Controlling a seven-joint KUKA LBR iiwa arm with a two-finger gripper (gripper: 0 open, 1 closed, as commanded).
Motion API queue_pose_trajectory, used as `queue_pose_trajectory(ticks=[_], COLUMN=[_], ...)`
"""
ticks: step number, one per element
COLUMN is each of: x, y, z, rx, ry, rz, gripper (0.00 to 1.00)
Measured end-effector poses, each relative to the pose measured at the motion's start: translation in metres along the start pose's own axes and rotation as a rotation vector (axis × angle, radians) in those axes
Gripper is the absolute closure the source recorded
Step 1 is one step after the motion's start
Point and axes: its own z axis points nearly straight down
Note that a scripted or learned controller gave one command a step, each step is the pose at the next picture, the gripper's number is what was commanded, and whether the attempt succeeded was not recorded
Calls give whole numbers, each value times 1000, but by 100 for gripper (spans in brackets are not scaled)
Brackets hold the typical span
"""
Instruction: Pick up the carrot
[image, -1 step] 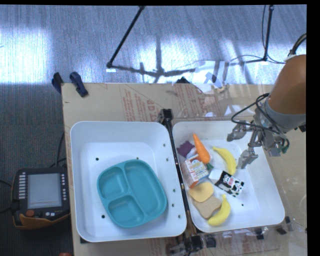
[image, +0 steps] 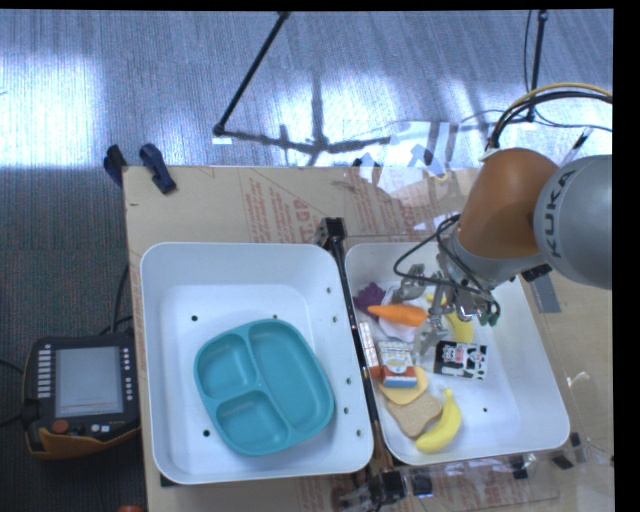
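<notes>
Here, cardboard-topped bench (image: 250, 195), two white bins (image: 180, 270), carpet (image: 120, 90)

Light cool, bluish, uneven. Bright washed-out patches on floor (image: 330, 90) at top, crossed by thin dark stand shadows. White bins (image: 250, 262) evenly lit, slightly overexposed, little surface detail. Glare on clear tape along bench (image: 270, 200) edge. Left floor dim. Overall soft focus; small items smeared, labels unreadable.
</notes>
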Motion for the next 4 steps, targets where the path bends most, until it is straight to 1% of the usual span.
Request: queue_pose_trajectory(ticks=[1, 2, 3, 4], x=[16, 59, 50, 73], y=[11, 23, 7, 30], z=[-6, 2, 3, 3], rx=[36, 5, 5, 4], ry=[-28, -10, -9, -6], rz=[202, 485, 884, 971], gripper=[0, 0, 0, 0])
